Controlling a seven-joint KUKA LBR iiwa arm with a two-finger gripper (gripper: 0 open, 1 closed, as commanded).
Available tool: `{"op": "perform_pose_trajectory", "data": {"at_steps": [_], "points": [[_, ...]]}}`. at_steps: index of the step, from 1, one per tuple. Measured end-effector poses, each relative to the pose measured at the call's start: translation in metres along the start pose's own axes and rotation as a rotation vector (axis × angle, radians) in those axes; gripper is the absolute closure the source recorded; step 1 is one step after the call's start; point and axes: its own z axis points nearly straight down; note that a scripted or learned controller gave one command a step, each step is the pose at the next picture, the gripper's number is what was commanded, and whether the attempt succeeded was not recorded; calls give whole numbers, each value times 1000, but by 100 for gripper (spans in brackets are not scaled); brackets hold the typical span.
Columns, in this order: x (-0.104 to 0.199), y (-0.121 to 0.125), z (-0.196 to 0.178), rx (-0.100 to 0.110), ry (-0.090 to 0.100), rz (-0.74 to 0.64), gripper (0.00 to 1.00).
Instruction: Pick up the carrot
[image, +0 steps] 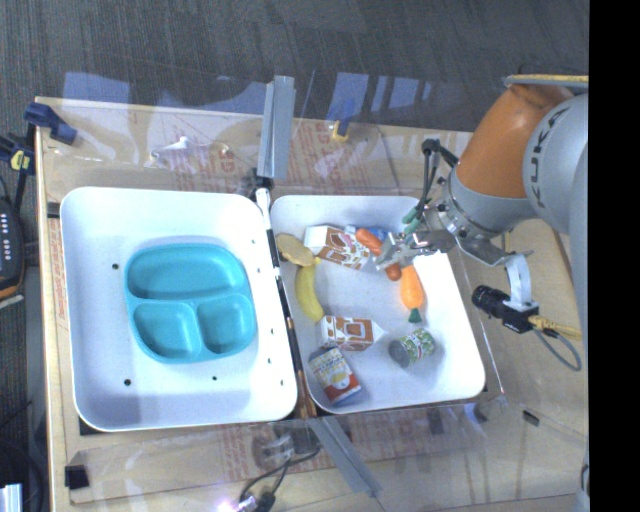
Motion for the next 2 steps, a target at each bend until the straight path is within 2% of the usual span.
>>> {"op": "perform_pose_trajectory", "data": {"at_steps": [1, 2], "points": [[51, 6, 8, 3, 2, 123, 100], [-18, -3, -30, 0, 1, 226, 100]]}}
